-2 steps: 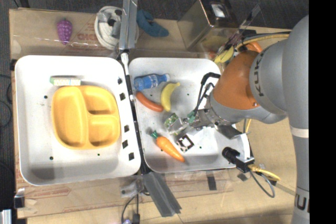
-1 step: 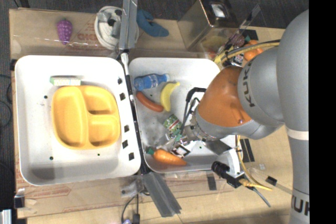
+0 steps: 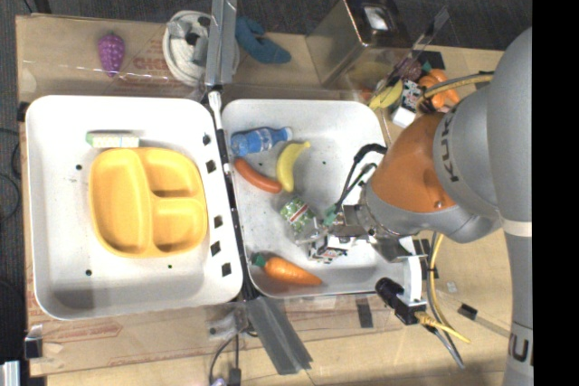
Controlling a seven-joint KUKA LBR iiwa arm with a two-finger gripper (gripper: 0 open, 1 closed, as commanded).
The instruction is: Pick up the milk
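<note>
The arm [image 3: 470, 158] reaches in from the right over the right bin [image 3: 362, 117], its orange band above the wrist. The gripper [image 3: 330, 235] is low in the near half of that bin. Dark cables and the wrist crowd the tool, so I cannot tell whether it is open or closed, or whether anything is in it. The milk [image 3: 295, 214], a small green-and-white carton, lies on the bin floor just left of the gripper, close enough that contact cannot be ruled in or out. A banana [image 3: 289, 164] lies farther back, with a blue bottle [image 3: 258, 141] on its side by the far-left corner and a red sausage [image 3: 257, 177] slanting between the two. A carrot [image 3: 288, 270] lies along the near wall, its green end toward the left. The left bin [image 3: 54, 194] holds a yellow divided tray [image 3: 149, 199] in its middle and a thin white-and-green stick [image 3: 113, 139] just beyond the tray's far edge. On the bench beyond the bins are a purple bunch of grapes [image 3: 110, 51] at far left, a white roll [image 3: 187, 45] and a blue object [image 3: 262, 45].
</note>
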